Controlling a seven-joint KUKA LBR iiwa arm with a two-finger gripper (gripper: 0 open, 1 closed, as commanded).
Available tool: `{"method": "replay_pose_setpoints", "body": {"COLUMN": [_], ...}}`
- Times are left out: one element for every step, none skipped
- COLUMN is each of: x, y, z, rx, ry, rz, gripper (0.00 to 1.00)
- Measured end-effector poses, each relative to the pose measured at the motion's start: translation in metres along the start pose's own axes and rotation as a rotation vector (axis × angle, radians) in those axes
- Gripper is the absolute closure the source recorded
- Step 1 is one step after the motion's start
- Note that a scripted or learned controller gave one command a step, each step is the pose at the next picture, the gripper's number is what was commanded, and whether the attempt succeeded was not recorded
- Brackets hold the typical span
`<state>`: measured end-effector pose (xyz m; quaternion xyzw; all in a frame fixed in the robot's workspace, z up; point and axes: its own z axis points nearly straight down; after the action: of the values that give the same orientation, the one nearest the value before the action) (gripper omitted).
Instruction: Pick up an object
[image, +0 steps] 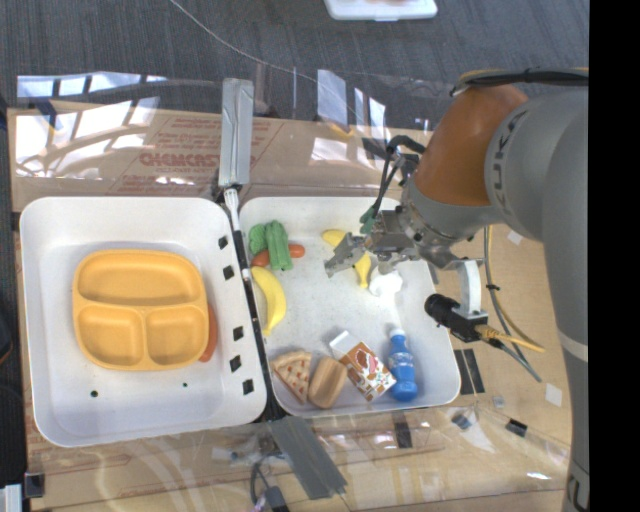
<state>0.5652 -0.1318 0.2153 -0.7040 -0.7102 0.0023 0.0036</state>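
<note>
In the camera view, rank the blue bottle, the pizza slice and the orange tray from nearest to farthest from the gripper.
1. Blue bottle: right bin's lower right, below the gripper.
2. Pizza slice: right bin's lower left corner, farther down and left.
3. Orange tray: in the left bin, across the divider, farthest.

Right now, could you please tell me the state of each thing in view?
gripper: hovering low over the right bin, nothing visibly held
banana: lying flat by the divider
blue bottle: lying on its side
orange tray: flat in the left bin
pizza slice: lying flat
</note>
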Motion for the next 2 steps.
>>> {"method": "replay_pose_setpoints", "body": {"x": [-0.06, -0.077], "y": [0.045, 0.094], "z": [0.062, 0.123], "rx": [0.0, -0.008], "ry": [-0.001, -0.003], "rz": [-0.151, -0.196], "gripper": [0.0, 0.0]}}
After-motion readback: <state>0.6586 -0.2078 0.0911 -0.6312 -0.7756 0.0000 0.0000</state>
